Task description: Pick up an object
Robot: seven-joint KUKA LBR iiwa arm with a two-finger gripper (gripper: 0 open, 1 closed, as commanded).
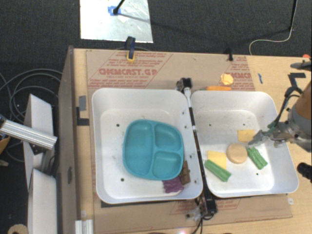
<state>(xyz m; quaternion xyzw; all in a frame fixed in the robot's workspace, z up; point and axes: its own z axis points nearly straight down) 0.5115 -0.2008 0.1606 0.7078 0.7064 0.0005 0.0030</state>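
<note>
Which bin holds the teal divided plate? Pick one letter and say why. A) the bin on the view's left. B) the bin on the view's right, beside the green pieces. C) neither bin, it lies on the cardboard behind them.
A: the teal divided plate lies flat inside the left bin, with a purple piece at its lower edge; the green pieces lie in the right bin.

A gripper (261, 137) is hovering over the right bin (279, 182), a teal plate (152, 149) sitting at nine o'clock.
</note>
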